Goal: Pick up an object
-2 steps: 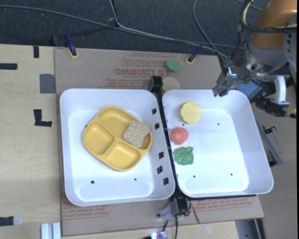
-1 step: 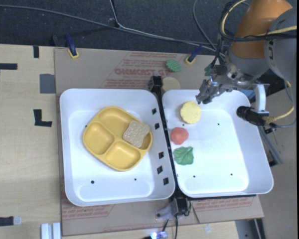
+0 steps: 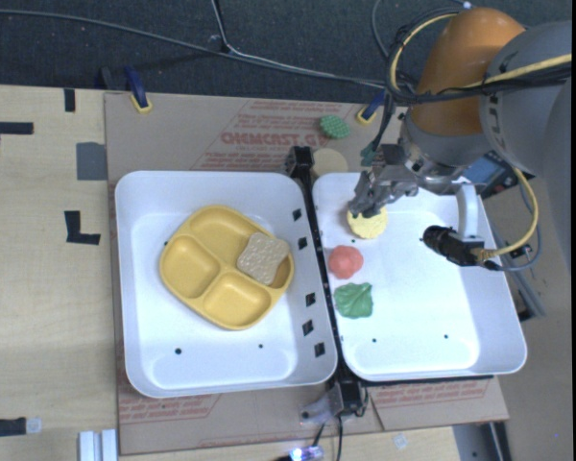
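Hovering: gripper [image 3: 372, 203] right over yellow piece [image 3: 367, 225] in right bin [image 3: 480, 344]; grip state unclear.

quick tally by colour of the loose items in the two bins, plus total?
Yellow: 2, the divided tray in the left bin and the small yellow piece under the gripper in the right bin
Tan: 1, the cracker on the tray
Red: 1, the red piece
Green: 1, the green leaf
Total: 5
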Robot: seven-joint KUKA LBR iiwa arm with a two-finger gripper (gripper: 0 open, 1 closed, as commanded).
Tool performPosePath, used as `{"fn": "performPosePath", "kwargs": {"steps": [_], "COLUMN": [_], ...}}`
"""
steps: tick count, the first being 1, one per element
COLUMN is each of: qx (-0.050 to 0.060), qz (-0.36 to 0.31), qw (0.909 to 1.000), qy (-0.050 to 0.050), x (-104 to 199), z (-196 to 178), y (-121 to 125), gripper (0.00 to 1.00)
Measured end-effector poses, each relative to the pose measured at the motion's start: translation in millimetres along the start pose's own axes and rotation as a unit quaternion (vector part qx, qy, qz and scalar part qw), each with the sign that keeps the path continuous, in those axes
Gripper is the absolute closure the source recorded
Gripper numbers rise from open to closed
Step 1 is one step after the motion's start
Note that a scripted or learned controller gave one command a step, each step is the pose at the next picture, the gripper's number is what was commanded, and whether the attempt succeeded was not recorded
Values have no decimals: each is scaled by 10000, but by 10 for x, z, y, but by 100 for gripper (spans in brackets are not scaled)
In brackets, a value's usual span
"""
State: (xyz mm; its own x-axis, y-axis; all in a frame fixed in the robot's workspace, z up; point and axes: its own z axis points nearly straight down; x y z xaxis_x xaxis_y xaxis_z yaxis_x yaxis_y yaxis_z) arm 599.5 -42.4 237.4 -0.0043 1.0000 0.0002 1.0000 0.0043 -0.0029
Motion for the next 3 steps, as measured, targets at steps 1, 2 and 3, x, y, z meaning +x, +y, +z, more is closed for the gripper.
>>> {"fn": "performPosePath", "kwargs": {"steps": [1,2,3], "qx": [1,1,1], "qz": [4,-6,-7], "qw": [10000,10000,10000], "qy": [-1,1,0], "x": [472,970,1430], "z": [19,158,235], "y": [-230,-281,-410], "gripper": [100,100,100]}}
